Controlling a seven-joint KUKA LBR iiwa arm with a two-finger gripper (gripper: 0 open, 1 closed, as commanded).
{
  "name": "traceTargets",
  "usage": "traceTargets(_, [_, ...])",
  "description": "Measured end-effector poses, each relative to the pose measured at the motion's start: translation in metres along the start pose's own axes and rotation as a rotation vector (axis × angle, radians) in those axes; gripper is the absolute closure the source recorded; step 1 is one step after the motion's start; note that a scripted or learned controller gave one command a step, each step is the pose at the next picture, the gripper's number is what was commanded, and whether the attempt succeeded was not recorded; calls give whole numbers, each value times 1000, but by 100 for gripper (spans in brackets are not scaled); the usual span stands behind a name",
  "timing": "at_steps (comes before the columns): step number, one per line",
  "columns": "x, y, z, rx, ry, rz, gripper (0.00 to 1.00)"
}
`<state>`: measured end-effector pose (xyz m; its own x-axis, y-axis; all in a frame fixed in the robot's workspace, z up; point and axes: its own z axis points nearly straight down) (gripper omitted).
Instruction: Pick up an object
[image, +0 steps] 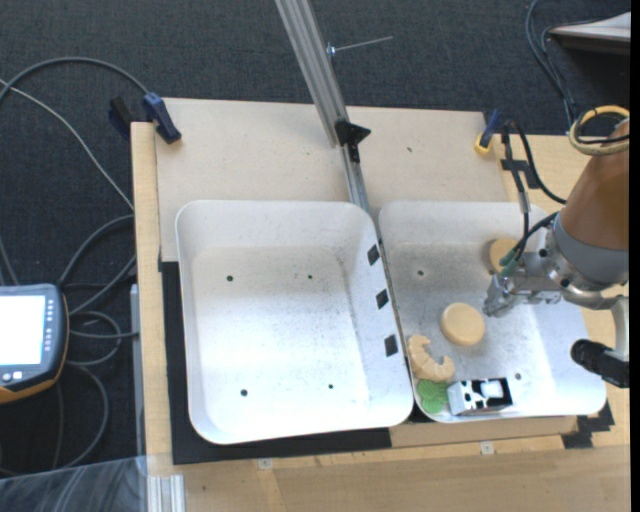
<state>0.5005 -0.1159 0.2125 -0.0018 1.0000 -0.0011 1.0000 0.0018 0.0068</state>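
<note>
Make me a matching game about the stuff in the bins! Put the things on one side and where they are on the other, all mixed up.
Things:
1. round tan disc
2. green thing
3. black and white box
4. gripper

Places:
A. front edge of the right bin, just right of the green thing
B. middle of the right bin
C. front left corner of the right bin, under a pale curved piece
D. just above and right of the disc, low over the bin floor

Pairs: 1-B, 2-C, 3-A, 4-D
</note>
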Motion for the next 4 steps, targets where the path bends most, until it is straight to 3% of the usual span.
traceTargets(3, [153, 7, 3, 8, 5, -6, 100])
traceTargets(4, [206, 20, -16, 5, 4, -6, 100])
